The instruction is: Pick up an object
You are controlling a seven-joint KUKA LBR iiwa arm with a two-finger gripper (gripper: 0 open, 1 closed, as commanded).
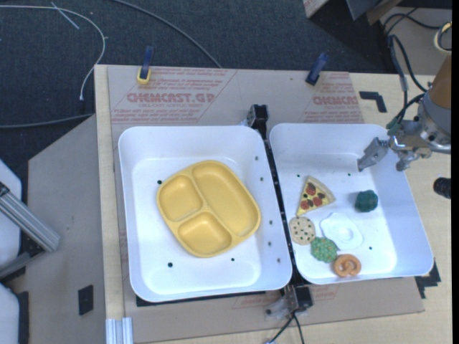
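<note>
Nearest the camera, low in the right bin [412,253], there's a pretzel [347,265], a green broccoli piece [324,249] and a cookie [302,230] clustered together, with a white fried egg [339,228] just above them. Further up, a pizza slice [315,195] and a dark green lump [366,201]. The left bin [136,192] carries a yellow divided plate [207,206]. At the far right edge, the arm [439,117] leans in, gripper [387,154] hovering over the right bin's upper part, fingers spread apart, nothing between them.
</note>
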